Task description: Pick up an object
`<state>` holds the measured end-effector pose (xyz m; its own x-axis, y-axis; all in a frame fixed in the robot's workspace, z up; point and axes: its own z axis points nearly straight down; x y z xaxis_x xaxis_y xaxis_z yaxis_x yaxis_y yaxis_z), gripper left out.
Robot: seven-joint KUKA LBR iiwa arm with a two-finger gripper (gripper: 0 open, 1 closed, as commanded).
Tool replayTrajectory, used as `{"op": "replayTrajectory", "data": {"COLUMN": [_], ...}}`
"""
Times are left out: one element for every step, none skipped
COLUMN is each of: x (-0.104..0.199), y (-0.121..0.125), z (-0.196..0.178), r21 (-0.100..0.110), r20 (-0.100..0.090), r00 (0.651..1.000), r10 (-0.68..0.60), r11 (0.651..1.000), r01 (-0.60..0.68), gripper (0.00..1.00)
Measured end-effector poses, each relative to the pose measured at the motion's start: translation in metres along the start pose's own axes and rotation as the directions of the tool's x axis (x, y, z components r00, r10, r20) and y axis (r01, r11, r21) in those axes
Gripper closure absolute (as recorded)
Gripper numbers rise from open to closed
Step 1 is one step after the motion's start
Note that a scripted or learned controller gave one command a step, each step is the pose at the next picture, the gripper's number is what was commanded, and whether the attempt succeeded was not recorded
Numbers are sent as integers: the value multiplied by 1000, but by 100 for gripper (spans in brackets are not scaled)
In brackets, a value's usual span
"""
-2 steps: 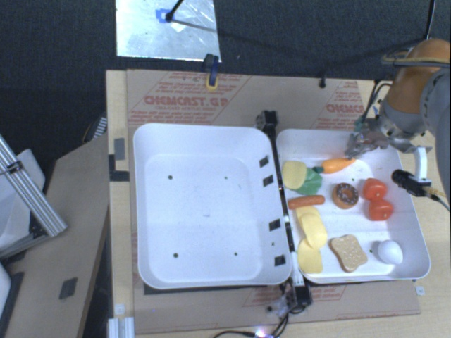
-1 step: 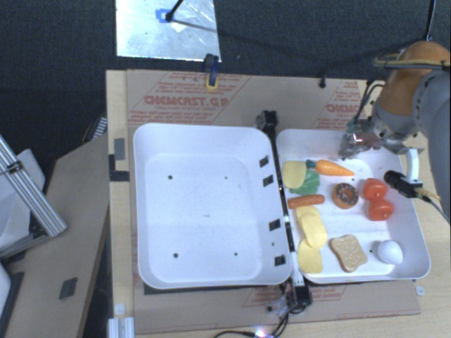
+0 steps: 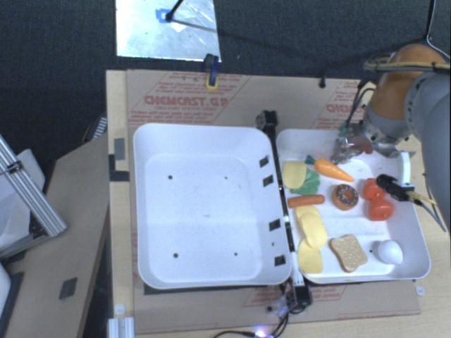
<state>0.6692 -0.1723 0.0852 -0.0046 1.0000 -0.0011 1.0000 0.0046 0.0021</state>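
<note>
Camera view from above the bench gives me both white bins side by side, the left bin (image 3: 204, 203) and the right bin (image 3: 416, 248) where all the toy food sits. From my seat I see the arm (image 3: 416, 97) coming in from the right, its gripper (image 3: 343, 150) low over the far end of the right bin, just beside the carrot (image 3: 332, 168). I cannot tell how the claw is set at this size, and nothing I can see is in its grasp. Near the carrot lie a yellow piece on a green leaf (image 3: 299, 177), a sausage (image 3: 306, 201), a donut (image 3: 344, 196) and a red tomato (image 3: 378, 201). Toward me sit a bread slice (image 3: 349, 252), a white egg (image 3: 388, 251) and yellow slices (image 3: 311, 234).
</note>
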Motion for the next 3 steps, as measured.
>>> {"op": "replayTrajectory", "data": {"x": [0,70,89], "y": [0,-41,-107], "z": [0,0,1], "r21": [0,4,6], "r20": [0,-4,-2], "r00": [1000,1000,1000], "r10": [0,-3,4], "r11": [1000,1000,1000], "r01": [0,3,-4], "gripper": [0,0,0]}}
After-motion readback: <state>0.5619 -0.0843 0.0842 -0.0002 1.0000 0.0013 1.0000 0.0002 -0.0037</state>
